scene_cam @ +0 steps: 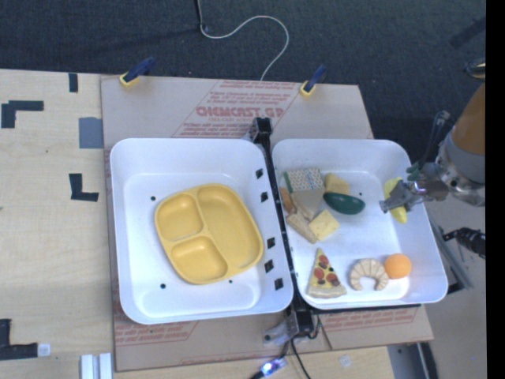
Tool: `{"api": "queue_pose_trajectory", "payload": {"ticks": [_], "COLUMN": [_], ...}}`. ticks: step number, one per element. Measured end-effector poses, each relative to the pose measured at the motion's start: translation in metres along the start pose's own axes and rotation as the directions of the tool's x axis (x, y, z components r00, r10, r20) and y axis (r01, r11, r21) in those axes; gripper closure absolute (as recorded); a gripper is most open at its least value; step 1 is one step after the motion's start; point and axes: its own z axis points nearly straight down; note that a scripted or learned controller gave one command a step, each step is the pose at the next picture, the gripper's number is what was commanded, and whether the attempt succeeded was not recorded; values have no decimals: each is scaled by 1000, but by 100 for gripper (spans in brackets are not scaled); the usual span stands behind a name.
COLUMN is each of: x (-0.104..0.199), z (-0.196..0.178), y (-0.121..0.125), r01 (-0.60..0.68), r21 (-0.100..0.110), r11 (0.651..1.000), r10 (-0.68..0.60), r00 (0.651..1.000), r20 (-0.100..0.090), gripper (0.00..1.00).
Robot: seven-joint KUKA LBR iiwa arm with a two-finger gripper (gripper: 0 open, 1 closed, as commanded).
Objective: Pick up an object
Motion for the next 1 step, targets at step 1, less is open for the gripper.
{"api": "queue_pose_trajectory", "payload": {"ticks": [1], "x": [1], "z": [-20], "y": [1], "r01": [0], "r21": [3], "r11": [1000], "r10": [0], "r00": [1000], "r20": [-1], "gripper": [100]}}
